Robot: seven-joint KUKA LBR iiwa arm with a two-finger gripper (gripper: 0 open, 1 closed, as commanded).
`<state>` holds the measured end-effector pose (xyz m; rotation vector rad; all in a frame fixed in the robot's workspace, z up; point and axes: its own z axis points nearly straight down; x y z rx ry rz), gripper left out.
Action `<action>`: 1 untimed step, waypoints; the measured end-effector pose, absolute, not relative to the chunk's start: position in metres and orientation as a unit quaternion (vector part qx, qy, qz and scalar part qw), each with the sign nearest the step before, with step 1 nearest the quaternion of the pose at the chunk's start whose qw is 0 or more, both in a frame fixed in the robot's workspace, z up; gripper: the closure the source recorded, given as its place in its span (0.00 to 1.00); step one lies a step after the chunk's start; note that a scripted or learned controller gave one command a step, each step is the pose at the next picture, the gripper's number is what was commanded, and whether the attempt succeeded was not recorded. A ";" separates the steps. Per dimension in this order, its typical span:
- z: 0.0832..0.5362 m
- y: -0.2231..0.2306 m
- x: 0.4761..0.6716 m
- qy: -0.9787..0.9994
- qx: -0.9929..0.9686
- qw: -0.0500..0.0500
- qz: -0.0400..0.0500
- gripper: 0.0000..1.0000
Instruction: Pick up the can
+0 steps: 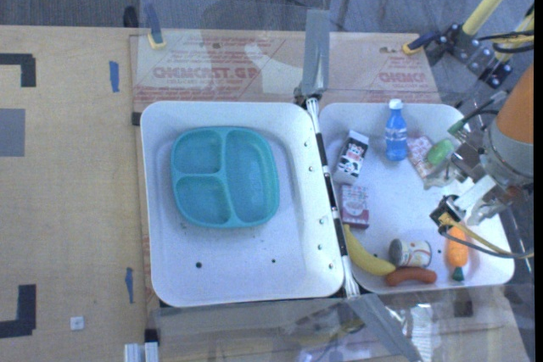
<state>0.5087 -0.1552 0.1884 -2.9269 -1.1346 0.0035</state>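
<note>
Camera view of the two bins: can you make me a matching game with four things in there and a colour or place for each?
Things:
1 plate
2 bottle
3 banana
4 can

Descriptions:
A yellow, curved, at the front of the right bin
B lying on its side next to the sausage
C teal, in the left bin
D blue, at the right bin's far end

Pairs: 1-C, 2-D, 3-A, 4-B.

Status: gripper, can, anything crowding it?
Gripper over right bin's right side, apart from can. Can on its side near bin's front. Banana and sausage close beside it, carrot to its right.
</note>
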 end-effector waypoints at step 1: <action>0.088 -0.107 0.481 -0.321 -0.947 -0.001 -0.003 0.00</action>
